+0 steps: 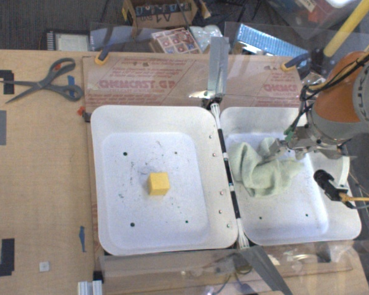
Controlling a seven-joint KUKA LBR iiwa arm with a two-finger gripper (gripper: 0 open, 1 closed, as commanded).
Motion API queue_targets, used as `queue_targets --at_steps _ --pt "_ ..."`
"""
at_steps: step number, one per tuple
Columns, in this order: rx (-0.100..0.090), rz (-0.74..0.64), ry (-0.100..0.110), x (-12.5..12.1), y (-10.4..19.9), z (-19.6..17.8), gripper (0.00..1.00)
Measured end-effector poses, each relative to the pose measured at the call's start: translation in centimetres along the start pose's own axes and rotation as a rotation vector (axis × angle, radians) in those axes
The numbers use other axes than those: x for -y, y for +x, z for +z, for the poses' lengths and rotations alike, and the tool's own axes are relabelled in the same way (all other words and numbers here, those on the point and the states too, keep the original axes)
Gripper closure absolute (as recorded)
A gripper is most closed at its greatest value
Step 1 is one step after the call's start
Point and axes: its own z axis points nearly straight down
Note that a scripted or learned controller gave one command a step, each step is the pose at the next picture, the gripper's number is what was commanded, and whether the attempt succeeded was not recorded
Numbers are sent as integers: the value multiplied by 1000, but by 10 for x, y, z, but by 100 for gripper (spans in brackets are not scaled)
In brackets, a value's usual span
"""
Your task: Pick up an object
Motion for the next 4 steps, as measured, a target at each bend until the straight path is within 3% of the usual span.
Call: queue_targets --at_steps 1,2,3,4 --pt "3 -142 -10 26 33 18 0" --pt "0 -210 -6 91 34 18 0" --pt "1 -208 -8 90 33 8 100" --pt "-3 -188 2 54 46 -84 100"
